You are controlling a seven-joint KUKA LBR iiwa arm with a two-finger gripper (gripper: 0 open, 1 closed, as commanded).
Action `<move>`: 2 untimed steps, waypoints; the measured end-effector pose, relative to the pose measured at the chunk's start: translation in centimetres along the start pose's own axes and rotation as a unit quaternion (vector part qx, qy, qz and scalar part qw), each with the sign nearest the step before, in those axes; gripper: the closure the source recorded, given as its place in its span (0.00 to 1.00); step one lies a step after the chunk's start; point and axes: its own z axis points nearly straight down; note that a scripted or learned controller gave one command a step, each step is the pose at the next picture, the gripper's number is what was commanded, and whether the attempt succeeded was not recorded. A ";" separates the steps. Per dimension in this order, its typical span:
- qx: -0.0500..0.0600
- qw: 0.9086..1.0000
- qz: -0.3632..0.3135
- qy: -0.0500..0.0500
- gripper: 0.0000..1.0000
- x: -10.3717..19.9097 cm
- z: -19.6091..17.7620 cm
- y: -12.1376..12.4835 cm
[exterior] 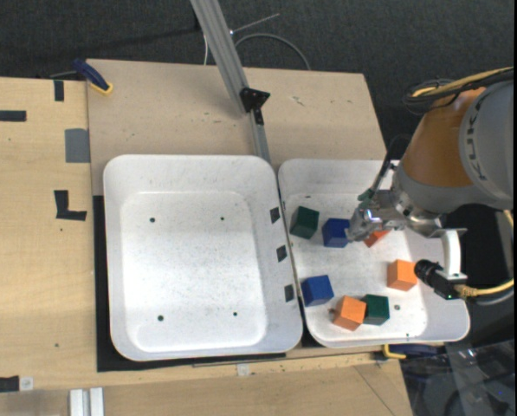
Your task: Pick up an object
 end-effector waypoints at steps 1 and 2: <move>0.001 1.000 0.000 0.000 1.00 0.0 -4.1 0.1; 0.003 1.000 -0.003 0.002 1.00 6.1 -4.4 0.8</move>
